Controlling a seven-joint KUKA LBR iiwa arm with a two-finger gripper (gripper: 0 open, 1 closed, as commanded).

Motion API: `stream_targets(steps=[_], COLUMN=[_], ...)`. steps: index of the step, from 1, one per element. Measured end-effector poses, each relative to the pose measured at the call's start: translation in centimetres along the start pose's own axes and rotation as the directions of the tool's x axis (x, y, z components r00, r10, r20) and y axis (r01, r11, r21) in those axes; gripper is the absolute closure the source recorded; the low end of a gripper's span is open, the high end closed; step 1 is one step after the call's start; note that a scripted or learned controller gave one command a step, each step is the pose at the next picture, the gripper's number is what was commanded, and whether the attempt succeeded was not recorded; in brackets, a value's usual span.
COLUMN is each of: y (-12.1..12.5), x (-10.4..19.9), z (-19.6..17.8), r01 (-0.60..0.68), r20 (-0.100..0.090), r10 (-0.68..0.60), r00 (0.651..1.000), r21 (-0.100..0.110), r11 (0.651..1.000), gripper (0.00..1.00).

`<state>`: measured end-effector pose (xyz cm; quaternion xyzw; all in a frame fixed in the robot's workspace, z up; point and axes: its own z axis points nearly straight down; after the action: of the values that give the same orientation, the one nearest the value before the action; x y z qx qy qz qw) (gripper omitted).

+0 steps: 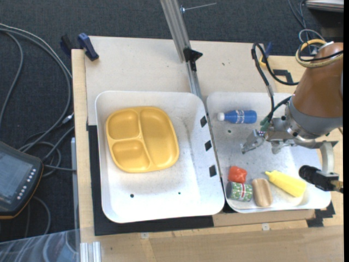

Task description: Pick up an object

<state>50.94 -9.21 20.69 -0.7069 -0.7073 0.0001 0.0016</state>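
Observation:
My gripper (264, 144) hangs over the middle of the right bin (226, 146), its two metal fingers spread apart, open, with nothing between them. A blue bottle (238, 116) lies on its side just up and left of the gripper. Along the bin's near edge lie a red object (237, 173), a green patterned can (240, 191), a hot dog (262, 192) and a yellow squeeze bottle (286, 183). None of these touches the gripper.
The left bin (103, 105) holds a yellow divided plate (143, 139). A metal pole (175, 21) slants up from the gap between the bins. Cables (264, 70) run along the bench's far right, and a tablet (16, 179) sits at the left off the bench.

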Motion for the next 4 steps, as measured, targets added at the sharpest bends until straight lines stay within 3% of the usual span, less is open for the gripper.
stream_targets(steps=[1, 3, 4], y=[0.0, 0.0, 0.2], x=[0.0, 0.6, 0.6], z=[0.0, 11.5, 10.1], r01=[0.000, -0.001, -0.001], r20=[0.001, -0.001, 0.000], r10=[0.000, 0.001, 0.001], r00=[1.000, 1.000, 1.000], r21=[-0.001, 0.006, -0.003], r11=[1.000, 1.000, 1.000], gripper=[0.00, 0.00, 1.00])
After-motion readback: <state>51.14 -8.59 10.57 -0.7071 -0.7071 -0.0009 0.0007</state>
